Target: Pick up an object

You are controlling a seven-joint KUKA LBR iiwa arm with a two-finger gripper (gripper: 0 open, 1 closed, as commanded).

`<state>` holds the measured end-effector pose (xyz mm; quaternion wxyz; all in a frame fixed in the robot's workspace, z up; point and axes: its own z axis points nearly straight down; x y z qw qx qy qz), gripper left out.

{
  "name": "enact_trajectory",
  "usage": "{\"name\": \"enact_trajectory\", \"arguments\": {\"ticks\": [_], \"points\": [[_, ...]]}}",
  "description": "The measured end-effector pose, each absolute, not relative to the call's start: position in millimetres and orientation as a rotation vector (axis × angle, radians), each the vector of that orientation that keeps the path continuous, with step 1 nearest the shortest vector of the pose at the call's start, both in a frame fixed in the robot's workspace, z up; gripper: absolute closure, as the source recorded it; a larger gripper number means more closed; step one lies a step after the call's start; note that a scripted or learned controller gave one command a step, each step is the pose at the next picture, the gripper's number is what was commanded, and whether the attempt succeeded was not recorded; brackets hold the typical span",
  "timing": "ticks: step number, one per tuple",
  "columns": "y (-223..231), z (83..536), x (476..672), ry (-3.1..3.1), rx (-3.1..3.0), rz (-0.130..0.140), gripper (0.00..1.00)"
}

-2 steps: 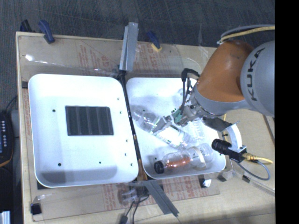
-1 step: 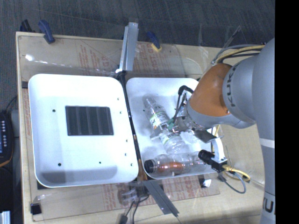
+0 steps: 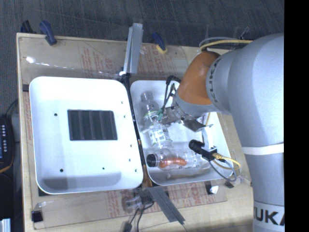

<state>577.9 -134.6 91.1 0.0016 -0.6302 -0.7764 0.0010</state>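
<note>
Three clear plastic bottles lie in the right bin (image 3: 219,129). One bottle (image 3: 147,102) is near the bin's far left corner. A second bottle (image 3: 158,135), with a white label, lies in the middle. The third bottle (image 3: 172,161) has a black cap and an orange tint, and lies along the near wall. My gripper (image 3: 165,114) hangs low over the bin, between the far bottle and the middle one, close to both. The wrist and the orange band hide most of it.
The left bin (image 3: 48,105) has a dark ribbed rectangle (image 3: 92,125) on its floor. A grey bar (image 3: 132,47) stands at the back between the bins. Blue clamps (image 3: 48,32) grip the board's far edge. The arm covers the right bin's right side.
</note>
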Motion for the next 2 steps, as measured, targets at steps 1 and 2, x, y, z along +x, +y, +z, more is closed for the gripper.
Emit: {"name": "enact_trajectory", "arguments": {"ticks": [1, 2], "points": [[-135, 103, 579.0, -2.442, -1.974, 0.002, 1.00], [-97, 203, 637.1, -2.477, -1.929, 0.002, 1.00]]}}
